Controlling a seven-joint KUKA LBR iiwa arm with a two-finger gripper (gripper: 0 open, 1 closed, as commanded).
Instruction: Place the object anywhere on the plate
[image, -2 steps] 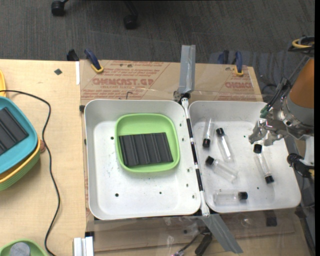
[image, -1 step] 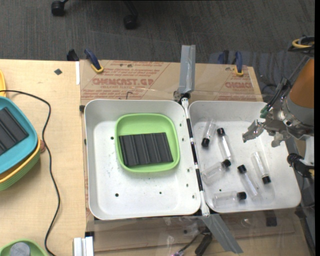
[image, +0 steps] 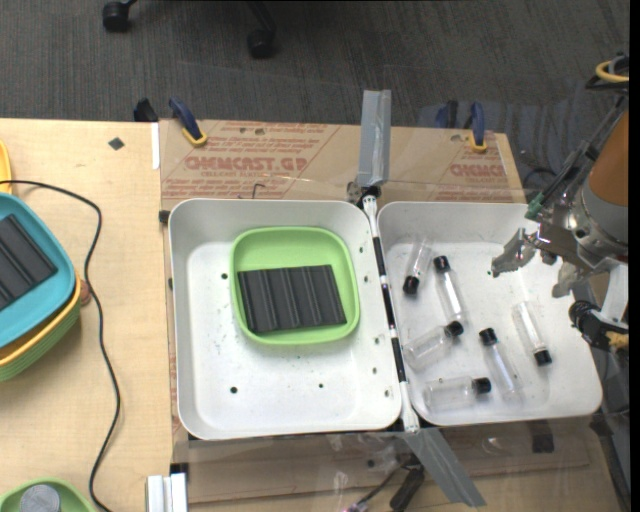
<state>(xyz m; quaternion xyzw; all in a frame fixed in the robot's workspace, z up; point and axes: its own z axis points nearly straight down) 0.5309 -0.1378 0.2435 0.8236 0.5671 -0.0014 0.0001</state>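
So the grey arm's two-finger gripper (image: 535, 262) is hanging over the right edge of the right shallow white plastic bin (image: 570, 400); its two metal fingers (image: 508, 256) look spread apart with nothing between them. The objects are a bunch of small clear plastic vials with black caps (image: 447, 291), all lying loose on that bin's floor; a couple near the top left, a few more across the middle and bottom, none touching the gripper. The square light-green plastic plate (image: 345, 255) sits in the left white bin (image: 200, 390), toward the back; a dark grey ribbed rectangular mat (image: 290, 298) lies flat on it, covering most of the middle.
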